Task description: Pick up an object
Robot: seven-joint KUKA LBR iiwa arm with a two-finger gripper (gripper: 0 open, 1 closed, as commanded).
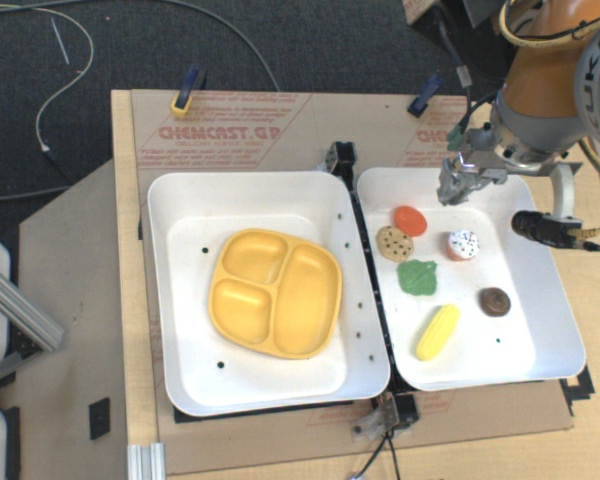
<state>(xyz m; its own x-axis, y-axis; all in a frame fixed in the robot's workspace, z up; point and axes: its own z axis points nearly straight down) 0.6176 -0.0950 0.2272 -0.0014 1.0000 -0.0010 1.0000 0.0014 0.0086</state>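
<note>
Several toy foods lie in the right bin (546,280): an orange-red disc (410,220), a tan cookie (393,242), a white sprinkled cupcake (463,245), a green leafy piece (417,277), a brown round piece (495,301) and a yellow corn cob (436,331). My gripper (460,186) hangs over the far part of that bin, just behind and between the orange-red disc and the cupcake. Nothing shows in its grasp. The grey arm with its orange band (560,38) reaches in from the upper right.
The left bin (165,208) holds a yellow divided plate (276,293). Blue clamps (188,88) (426,93) sit on the cardboard base's far edge. A black fitting (543,228) juts out over the right bin's right side. Cables trail across the dark floor at upper left.
</note>
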